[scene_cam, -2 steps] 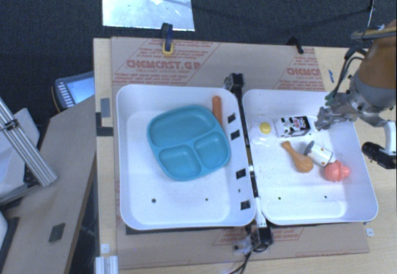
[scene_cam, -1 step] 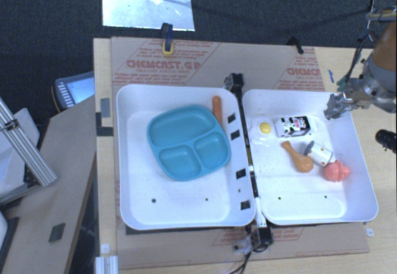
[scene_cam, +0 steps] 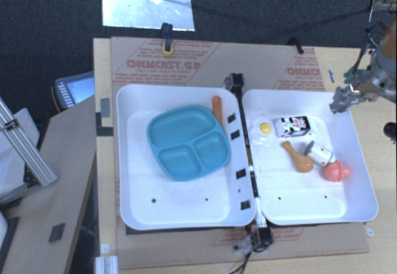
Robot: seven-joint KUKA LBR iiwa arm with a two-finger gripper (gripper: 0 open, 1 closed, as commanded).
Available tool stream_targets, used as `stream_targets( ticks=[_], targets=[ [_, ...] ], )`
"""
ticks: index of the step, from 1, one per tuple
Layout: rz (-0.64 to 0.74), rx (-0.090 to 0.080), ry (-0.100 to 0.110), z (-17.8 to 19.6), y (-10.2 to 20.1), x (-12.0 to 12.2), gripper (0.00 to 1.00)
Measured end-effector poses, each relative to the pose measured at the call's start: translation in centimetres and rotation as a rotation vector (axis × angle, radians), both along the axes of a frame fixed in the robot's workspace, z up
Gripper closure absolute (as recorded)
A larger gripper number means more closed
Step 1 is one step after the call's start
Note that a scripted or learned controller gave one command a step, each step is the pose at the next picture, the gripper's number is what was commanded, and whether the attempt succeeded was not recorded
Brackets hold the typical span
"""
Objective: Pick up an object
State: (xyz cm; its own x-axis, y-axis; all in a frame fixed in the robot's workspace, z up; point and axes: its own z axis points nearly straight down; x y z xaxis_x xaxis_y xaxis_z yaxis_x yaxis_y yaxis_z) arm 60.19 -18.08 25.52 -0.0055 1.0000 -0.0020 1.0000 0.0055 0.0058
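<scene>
while claw (scene_cam: 343,100) hangs at right bin's (scene_cam: 360,204) far corner, pink toy (scene_cam: 337,171) lies well nearer.

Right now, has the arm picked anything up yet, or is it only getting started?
Only starting. Nothing looks picked up: the gripper hangs over the right bin's far right corner with nothing seen between its fingers. The carton, drumstick, pink toy and yellow piece lie in that bin. Reaching down, closing and lifting are all left.
</scene>
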Motion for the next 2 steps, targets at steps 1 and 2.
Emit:
stream_targets(
  ticks=[1, 2],
  targets=[
    [0.003, 0.003, 0.004, 0.5, 4.9, -0.1, 1.00],
    [0.003, 0.003, 0.005, 0.9, 9.9, -1.2, 1.00]
  ],
)
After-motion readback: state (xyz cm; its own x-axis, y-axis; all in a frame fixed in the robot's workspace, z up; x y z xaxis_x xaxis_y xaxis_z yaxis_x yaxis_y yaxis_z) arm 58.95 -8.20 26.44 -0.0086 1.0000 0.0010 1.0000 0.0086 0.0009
